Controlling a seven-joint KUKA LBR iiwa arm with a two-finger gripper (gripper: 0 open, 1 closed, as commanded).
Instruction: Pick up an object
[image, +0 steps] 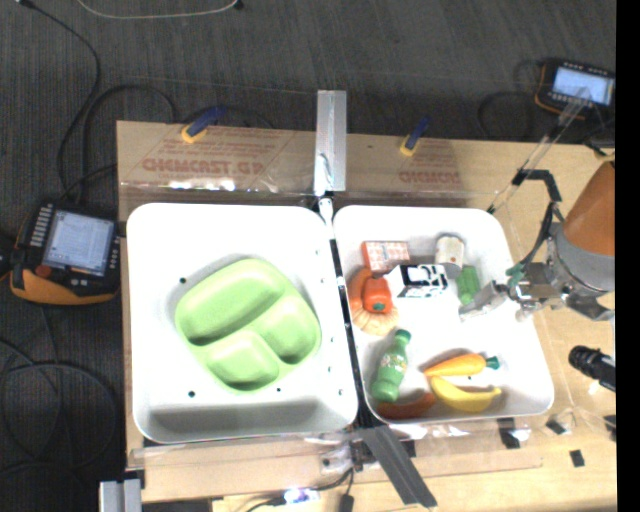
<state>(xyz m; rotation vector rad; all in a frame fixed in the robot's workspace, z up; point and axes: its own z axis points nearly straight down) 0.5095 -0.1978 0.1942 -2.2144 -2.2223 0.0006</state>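
A grey KUKA arm with its orange band (598, 210) reaches in over the right rim of the right-hand bin (520, 262), its gripper (490, 297) poised just inside that rim, about midway along it. The fingers taper to a point aimed at the bin's interior and nothing sits between them — whether they are parted or closed cannot be told from this angle.

The right bin is crowded. Closest to the gripper, a small green object (468, 284) lies just beside the fingertips. Along the far edge sit a red-and-white box (385, 254) and a small white-and-grey cylinder (450, 248), with a black-and-white carton (423, 279) just in front of them. An orange bottle-shaped toy (376, 296) rests against the bin's left wall. Toward the near edge, a green bottle (391, 367) lies tilted, and beside it a carrot (460, 363) lies on a yellow banana (466, 397), with a brown piece (405, 406) tucked at the near-left corner.

The left-hand bin (150, 300) carries a lime-green divided tray (245, 325), set at a slant near the middle.

Around the bench: a metal post (331, 140) stands at the far edge between the bins, two clamps (202, 123) pin a clear sheet there, and handheld control pendants (65, 250) lie on the dark floor.
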